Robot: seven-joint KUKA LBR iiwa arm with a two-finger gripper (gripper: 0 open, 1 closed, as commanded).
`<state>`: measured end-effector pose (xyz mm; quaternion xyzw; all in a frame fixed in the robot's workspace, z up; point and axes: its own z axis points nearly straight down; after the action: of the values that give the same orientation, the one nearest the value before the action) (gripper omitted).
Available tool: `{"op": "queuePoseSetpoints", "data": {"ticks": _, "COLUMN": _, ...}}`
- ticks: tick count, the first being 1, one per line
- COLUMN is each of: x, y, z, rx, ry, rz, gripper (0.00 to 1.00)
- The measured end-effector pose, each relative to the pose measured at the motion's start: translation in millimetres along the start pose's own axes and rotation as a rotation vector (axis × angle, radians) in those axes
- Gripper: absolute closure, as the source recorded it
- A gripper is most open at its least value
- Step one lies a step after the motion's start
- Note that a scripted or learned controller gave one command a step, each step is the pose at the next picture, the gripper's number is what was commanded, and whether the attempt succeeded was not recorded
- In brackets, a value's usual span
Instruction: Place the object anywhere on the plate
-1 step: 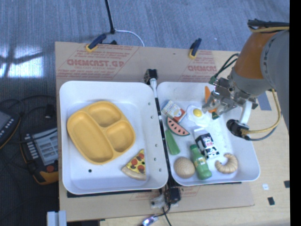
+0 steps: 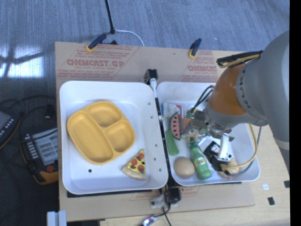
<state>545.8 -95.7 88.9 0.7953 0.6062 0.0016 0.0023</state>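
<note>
A yellow plate (image 2: 96,132) with three compartments lies in the left bin (image 2: 75,91), with nothing on it. A toy pizza slice (image 2: 136,165) rests on the bin floor just off the plate's near right corner. My gripper (image 2: 194,131) hangs low in the right bin (image 2: 244,135), under the orange wrist band, over the pile of toy food. Directly below it lies a green bottle (image 2: 200,161). A watermelon slice (image 2: 176,125) sits just to its left. The arm hides the gripper's tips and whatever lies beneath them.
The right bin also holds a long green vegetable (image 2: 171,142), a round brown bun (image 2: 184,167), a pale packet (image 2: 170,108) at the back and a tan piece (image 2: 230,166) at the front right. A raised divider (image 2: 159,126) separates the bins.
</note>
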Motion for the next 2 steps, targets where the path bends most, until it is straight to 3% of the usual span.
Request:
{"op": "queuePoseSetpoints", "data": {"ticks": 1, "x": 67.1, "y": -39.1, "z": -95.5, "rx": 0.007, "ry": 0.0, "rz": 0.071, "gripper": 1.0}}
{"op": "queuePoseSetpoints", "data": {"ticks": 2, "x": 150.8, "y": -58.9, "z": -95.1, "rx": 0.008, "ry": 0.0, "rz": -0.035, "gripper": 1.0}}
